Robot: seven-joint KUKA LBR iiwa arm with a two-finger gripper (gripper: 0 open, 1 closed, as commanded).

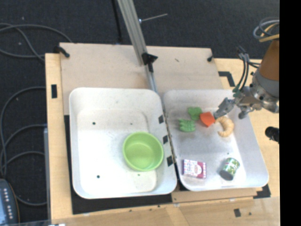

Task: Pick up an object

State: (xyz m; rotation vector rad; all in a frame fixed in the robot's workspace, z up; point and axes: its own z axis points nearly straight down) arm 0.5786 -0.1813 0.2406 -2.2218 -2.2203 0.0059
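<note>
Nothing is picked up yet, as far as I can see. My claw (229, 108) hangs over the far right part of the right bin (244, 173), and my arm (269, 74) comes in from the right side. One dark finger (223, 108) points down and left, and its tip is just beside the orange block (206, 119). The other finger is hard to make out, so I cannot tell if my claw is open or closed. I see nothing between my fingers, so I will not say I hold a thing. The toys all seem to lie on the bin floor. The orange block sits between a green piece (194, 111) and a tan croissant (225, 126). The croissant is right under my claw and is near the block, maybe touching it. A second green piece (187, 125) lies a bit more to the left. Near the front of the bin are a small box (194, 168) with a red and white label and a green can (230, 167) on its side, well apart from my claw. The left bin (94, 107) has a green bowl (143, 151) in it, far from me. So the reach looks done, and I think the block or the croissant is the one to grab. The squeeze and the lift are both left to do.
</note>
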